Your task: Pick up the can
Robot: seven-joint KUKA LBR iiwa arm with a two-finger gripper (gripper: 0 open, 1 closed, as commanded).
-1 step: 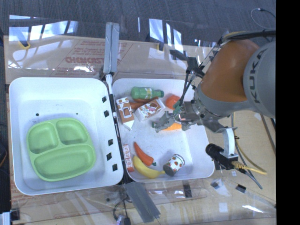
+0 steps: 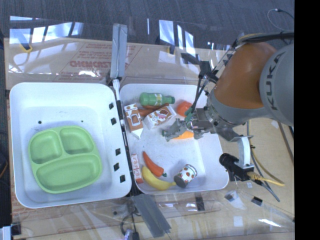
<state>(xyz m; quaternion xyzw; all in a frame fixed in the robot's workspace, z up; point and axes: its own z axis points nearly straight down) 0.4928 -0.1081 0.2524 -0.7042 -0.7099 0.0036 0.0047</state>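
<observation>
The can (image 2: 186, 174) is a small white cylinder with red marks and a dark end. It lies tilted near the front of the right bin (image 2: 212, 181), touching the right tip of a banana (image 2: 154, 179). My gripper (image 2: 174, 132) hangs over the middle of the same bin, well behind the can and a little to its left. It sits just above an orange piece (image 2: 186, 134). I see nothing of the can in its grasp.
The right bin also holds a green bottle (image 2: 156, 99), two small cartons (image 2: 160, 118), an orange fruit (image 2: 184, 107) and a red pepper (image 2: 153, 164). The left bin (image 2: 30, 96) carries a green divided plate (image 2: 65, 157). A black divider (image 2: 118, 134) separates the bins.
</observation>
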